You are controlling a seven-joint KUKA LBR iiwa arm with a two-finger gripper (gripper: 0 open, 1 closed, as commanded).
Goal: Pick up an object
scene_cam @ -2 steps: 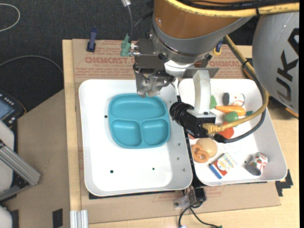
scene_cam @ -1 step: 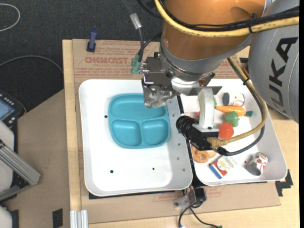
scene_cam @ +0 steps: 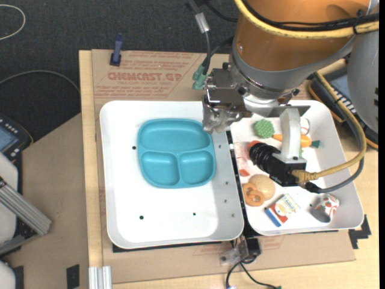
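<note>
My gripper hangs over the seam between the two bins, at the back, by the far right corner of the blue divided plate that lies in the left bin. Nothing is visibly held in it. The right bin holds a green bumpy piece, an orange carrot-like piece, a red item, a tan round pastry, a small blue, red and white packet and a grey and red object. The arm hides the back of the right bin.
Both bins rest on a brown cardboard sheet with a small blue clip at its back left. Cables lie on the dark floor around the bench.
</note>
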